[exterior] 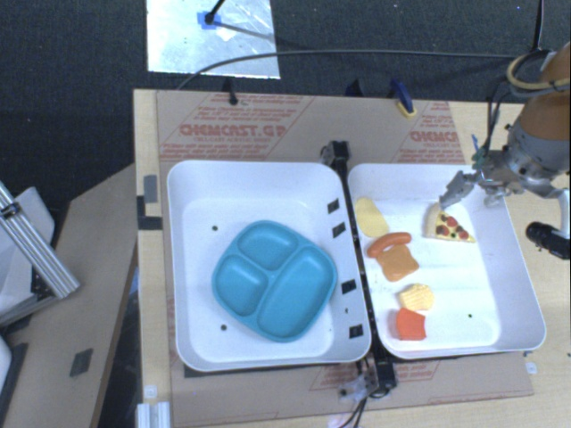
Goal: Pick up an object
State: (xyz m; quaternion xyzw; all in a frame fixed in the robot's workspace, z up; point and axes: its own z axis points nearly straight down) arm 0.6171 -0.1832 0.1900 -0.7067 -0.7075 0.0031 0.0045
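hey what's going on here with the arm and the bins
A robot arm reaches in from the right, its claw hovering just over the toy pizza slice in the right bin. Nothing is between its fingers yet. The other toy foods there, including a sausage and an orange piece, lie untouched. The left bin holds a blue divided plate.

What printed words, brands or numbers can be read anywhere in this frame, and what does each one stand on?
"CHEMCAST GP", red print on the brown protective sheet behind the left bin.
"CHEMCAST", the same red print repeated on the sheet behind the right bin; its ending is too blurred to read.
Fainter repeats of the print elsewhere on the sheet: too blurred to read.
The blue tray and the toy foods carry no text.
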